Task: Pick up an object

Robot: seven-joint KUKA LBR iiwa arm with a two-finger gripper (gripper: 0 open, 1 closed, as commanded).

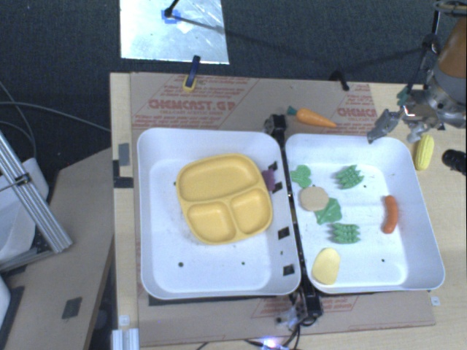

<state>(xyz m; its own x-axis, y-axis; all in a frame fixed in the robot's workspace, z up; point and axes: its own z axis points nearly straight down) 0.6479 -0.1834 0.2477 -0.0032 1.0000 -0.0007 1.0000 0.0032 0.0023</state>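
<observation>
- Two white bins share the bench, toy food scattered in the right bin (419,195) for easy picking.
- Gripper (403,125) hovers above that bin's far corner, fingers spread, holding nothing.

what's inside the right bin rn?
Right bin: four green leafy pieces, tan round piece, sausage, yellow piece. The tan piece hides part of one green one.
</observation>
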